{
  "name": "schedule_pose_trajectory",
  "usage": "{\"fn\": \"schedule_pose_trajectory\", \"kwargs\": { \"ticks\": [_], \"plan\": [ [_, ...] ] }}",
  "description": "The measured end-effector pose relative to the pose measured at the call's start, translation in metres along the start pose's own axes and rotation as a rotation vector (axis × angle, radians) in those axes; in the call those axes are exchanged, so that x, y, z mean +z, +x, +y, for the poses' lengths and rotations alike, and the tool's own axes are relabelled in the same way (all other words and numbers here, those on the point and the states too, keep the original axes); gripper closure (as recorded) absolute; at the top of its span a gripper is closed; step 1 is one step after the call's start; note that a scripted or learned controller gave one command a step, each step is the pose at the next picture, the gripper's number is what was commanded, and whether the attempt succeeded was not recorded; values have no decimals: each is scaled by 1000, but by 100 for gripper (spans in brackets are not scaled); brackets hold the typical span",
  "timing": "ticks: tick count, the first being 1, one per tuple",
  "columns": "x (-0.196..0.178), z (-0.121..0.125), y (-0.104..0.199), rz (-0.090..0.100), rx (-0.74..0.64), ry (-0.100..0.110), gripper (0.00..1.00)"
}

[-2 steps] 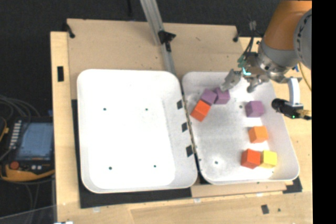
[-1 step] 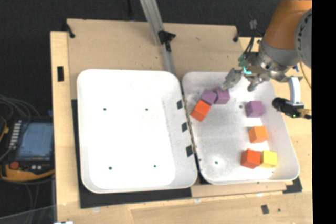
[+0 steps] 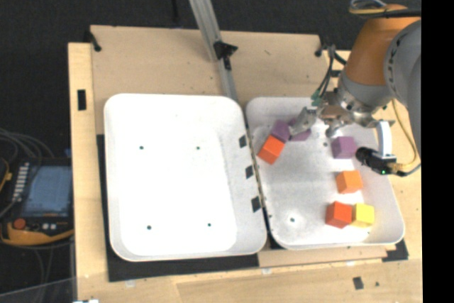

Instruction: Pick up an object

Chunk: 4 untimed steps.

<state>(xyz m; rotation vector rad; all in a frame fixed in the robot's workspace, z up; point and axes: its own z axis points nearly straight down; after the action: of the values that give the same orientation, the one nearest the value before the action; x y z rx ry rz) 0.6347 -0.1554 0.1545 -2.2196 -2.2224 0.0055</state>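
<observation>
The pincer (image 3: pixel 306 125) hangs over the right white plastic bin (image 3: pixel 312 238), how far it is parted unclear, just beside a tilted purple cube (image 3: pixel 281 130); an orange cube (image 3: pixel 270 149) touches that cube's lower-left.

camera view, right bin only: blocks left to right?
In the right bin: orange block → purple block beside the gripper → purple block → yellow block. I left out the two other orange ones, since they overlap in x with the second purple block.
</observation>
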Motion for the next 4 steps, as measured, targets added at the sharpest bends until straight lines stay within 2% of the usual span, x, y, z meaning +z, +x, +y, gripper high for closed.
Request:
{"fn": "schedule_pose_trajectory", "kwargs": {
  "ticks": [1,2,3,4],
  "plan": [
    [30,5,-2,-2,-1,-20,0],
    [20,6,-2,-1,1,-22,100],
    [-42,2,2,1,-2,-11,100],
    [-86,4,1,0,-4,-10,100]
  ]
}}
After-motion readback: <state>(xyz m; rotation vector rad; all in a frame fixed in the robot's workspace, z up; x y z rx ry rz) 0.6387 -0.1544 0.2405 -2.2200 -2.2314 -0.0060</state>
